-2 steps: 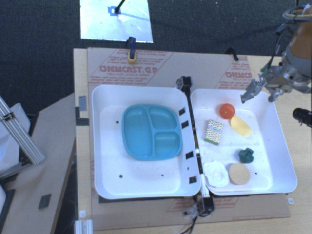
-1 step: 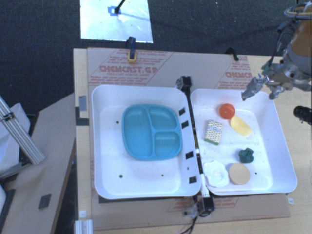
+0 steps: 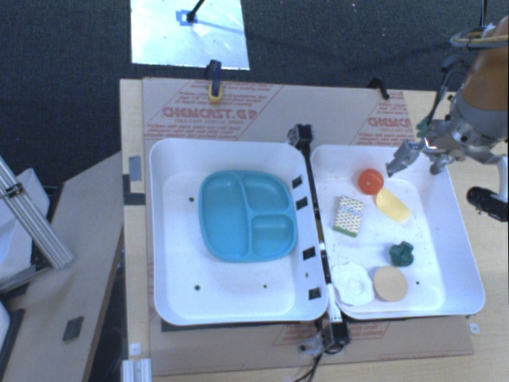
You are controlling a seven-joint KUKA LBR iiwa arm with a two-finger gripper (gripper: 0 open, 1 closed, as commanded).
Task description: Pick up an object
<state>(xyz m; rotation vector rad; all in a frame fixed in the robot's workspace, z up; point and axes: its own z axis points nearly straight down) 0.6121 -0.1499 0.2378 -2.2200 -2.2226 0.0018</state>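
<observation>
The right bin (image 3: 453, 237) holds several small objects: an orange-red ball (image 3: 370, 181), a yellow lemon-like piece (image 3: 392, 205), a patterned green and tan block (image 3: 348, 216), a dark green toy (image 3: 402, 254), a white round piece (image 3: 352, 283) and a tan disc (image 3: 390, 284). My gripper (image 3: 419, 157) hangs over the bin's far right part, up and to the right of the orange-red ball. Its two fingers are spread apart with nothing between them.
The left bin (image 3: 171, 213) carries a blue divided tray (image 3: 246, 215). A black clip divider (image 3: 310, 213) runs between the two bins. Brown cardboard (image 3: 238, 106) lies under both bins, and a shiny metal sheet (image 3: 189, 22) lies beyond it.
</observation>
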